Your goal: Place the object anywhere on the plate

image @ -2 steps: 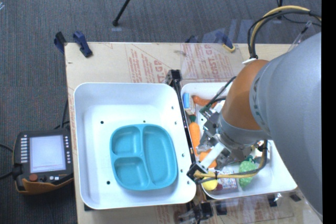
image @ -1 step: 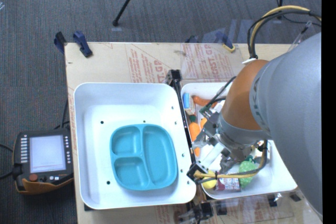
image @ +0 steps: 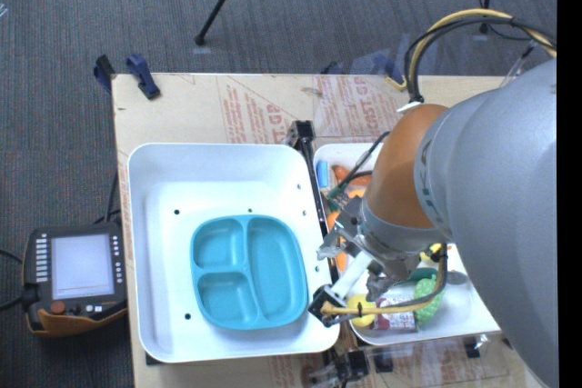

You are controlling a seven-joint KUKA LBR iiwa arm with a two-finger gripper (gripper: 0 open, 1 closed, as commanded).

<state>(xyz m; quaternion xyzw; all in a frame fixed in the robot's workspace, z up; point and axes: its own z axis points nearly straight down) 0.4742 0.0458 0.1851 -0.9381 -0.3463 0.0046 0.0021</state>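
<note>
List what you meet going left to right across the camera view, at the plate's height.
Handheld teach pendant → left white bin, its left wall → blue three-compartment plate → right white bin.

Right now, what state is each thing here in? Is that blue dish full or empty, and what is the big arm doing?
Plate: lying flat in the left bin, all three compartments bare.
Left bin: holds the plate.
Right bin: small colourful items inside, partly hidden by the arm.
Arm: bent down over the right bin, close to the left bin's edge.
Handheld screen unit: beside the bench, screen pale.
</note>
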